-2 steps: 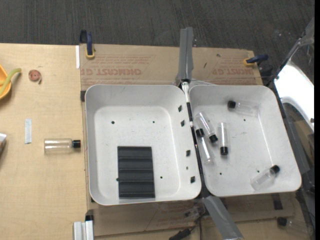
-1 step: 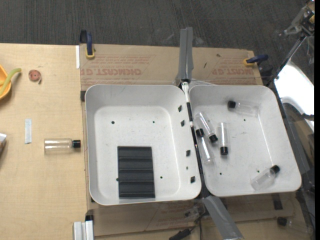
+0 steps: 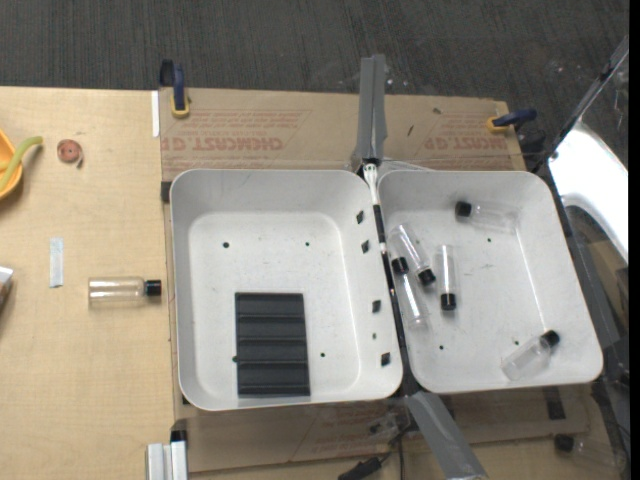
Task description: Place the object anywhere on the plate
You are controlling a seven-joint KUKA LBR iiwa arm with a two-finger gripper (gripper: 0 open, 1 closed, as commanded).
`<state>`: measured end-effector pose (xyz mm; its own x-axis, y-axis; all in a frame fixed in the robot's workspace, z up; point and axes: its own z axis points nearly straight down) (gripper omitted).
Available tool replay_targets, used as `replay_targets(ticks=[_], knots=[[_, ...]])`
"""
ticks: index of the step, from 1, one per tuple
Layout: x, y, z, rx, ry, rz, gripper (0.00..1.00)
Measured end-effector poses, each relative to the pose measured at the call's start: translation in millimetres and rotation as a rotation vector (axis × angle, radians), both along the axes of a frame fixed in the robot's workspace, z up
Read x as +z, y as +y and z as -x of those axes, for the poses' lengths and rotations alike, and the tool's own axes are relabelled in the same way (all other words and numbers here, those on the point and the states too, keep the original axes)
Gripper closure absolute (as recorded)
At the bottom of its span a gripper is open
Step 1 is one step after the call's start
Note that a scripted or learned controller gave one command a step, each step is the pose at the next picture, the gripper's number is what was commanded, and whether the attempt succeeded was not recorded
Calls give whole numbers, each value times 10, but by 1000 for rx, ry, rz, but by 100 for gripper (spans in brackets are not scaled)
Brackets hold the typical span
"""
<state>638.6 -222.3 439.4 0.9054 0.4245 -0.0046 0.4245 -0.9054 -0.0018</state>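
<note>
Black ribbed rectangular plate point(image 3: 270, 345) lay flat by the near wall of the left shallow white bin point(image 3: 200, 268), while several clear plastic vials with black caps point(image 3: 446, 273) lay scattered in the right white bin point(image 3: 575, 298), well apart from that plate.
</note>
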Motion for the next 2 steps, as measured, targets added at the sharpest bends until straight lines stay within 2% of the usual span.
replay_targets(ticks=[1, 2], knots=[[3, 475, -124, -201, -1, 0, 0], [-7, -3, 49, -238, 2, 1, 0]])
